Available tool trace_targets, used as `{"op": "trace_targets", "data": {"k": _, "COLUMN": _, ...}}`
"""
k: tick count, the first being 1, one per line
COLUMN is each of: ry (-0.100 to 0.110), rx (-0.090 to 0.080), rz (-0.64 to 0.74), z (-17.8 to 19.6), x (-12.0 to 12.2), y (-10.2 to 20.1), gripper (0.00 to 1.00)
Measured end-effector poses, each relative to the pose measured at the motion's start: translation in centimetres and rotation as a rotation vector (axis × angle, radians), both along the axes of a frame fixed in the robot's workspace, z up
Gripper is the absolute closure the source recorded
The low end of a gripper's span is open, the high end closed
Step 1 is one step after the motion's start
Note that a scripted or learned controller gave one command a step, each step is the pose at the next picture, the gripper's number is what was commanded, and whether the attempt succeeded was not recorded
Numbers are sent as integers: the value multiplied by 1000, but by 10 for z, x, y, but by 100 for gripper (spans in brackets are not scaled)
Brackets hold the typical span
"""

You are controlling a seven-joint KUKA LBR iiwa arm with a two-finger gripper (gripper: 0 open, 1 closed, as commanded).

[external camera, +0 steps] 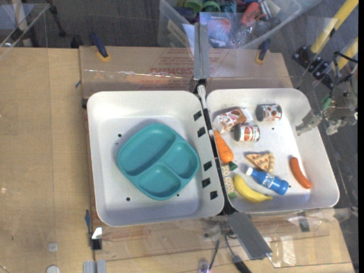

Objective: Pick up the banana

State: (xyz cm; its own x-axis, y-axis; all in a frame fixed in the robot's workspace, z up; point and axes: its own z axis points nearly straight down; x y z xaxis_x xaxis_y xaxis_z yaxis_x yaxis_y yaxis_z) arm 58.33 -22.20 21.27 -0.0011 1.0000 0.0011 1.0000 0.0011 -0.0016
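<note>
The yellow banana (249, 189) lies at the front left of the right bin (324, 195), curved, with its tip near the centre divider. A blue bottle (267, 181) lies right against its upper side. My gripper (313, 123) hangs over the right bin's far right rim, well away from the banana and up and to the right of it. Cables and dark clutter behind the gripper blur its outline.
The right bin also holds a carrot (223, 147), a pizza slice (260, 161), a red sausage (300, 172), two small cans (247, 133) (269, 112) and a printed carton (231, 119). A teal divided plate (158, 161) lies in the left bin (102, 112). A clear tub of toys (227, 7) stands behind.
</note>
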Motion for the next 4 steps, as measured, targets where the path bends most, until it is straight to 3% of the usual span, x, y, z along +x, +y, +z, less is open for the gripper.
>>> {"op": "trace_targets", "data": {"k": 1, "ry": 1, "rx": 0, "rz": -3, "z": -75, "x": -57, "y": 89, "gripper": 0}}
{"op": "trace_targets", "data": {"k": 2, "ry": -17, "rx": -4, "rz": 80, "z": -110, "x": -64, "y": 127, "gripper": 0}}
{"op": "trace_targets", "data": {"k": 3, "ry": -15, "rx": -2, "rz": 38, "z": -123, "x": -100, "y": 125, "gripper": 0}}
{"op": "trace_targets", "data": {"k": 4, "ry": -16, "rx": -6, "rz": 246, "z": -123, "x": -20, "y": 126, "gripper": 0}}
